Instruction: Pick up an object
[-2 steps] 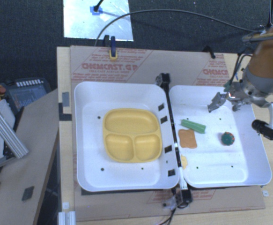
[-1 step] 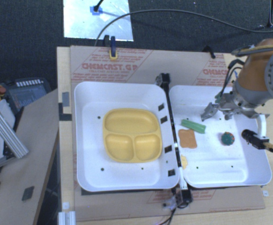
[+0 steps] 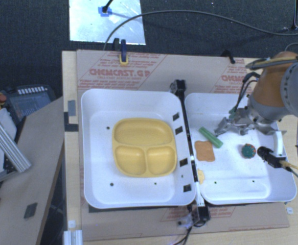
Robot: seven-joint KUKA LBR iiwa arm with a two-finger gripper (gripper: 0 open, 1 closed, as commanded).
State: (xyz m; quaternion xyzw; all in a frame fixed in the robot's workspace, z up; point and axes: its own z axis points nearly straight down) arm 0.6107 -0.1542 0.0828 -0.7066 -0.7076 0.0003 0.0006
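Note:
In the right bin (image 3: 241,188) lie a green stick (image 3: 210,137), a flat orange-brown square (image 3: 204,150) just below it, and a small teal round object (image 3: 248,150) further right. A small yellow piece (image 3: 201,176) sits by the bin's left wall. My gripper (image 3: 226,127) reaches in from the right and hangs over the bin's upper middle. It is just right of the green stick's upper end, and nothing shows held in it.
The left bin (image 3: 97,137) holds a yellow divided plate (image 3: 143,146). A black divider with clips (image 3: 185,137) runs between the bins. The arm's orange band (image 3: 269,86) and a black cable fitting (image 3: 270,157) stand over the right bin's right side.

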